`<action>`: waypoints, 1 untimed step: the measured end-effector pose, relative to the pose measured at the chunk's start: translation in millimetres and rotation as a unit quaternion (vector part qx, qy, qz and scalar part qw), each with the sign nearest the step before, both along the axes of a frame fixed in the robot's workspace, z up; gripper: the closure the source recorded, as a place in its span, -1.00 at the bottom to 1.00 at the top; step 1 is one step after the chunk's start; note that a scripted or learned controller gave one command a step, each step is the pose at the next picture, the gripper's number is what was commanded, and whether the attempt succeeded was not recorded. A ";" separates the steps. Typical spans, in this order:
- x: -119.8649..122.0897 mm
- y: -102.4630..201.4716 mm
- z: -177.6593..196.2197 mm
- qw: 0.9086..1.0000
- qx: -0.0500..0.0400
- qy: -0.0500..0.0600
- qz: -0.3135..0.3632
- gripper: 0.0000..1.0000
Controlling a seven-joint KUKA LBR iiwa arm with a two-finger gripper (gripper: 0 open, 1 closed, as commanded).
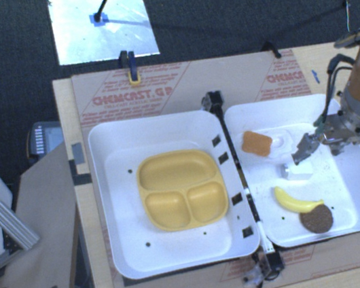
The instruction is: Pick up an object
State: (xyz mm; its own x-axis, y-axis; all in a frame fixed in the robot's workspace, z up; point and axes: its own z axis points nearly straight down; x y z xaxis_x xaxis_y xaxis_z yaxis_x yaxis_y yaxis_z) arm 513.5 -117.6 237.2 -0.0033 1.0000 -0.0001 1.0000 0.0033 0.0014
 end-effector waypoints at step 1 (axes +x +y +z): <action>-0.7 1.5 -62.9 1.000 0.001 0.003 -0.001 -1.00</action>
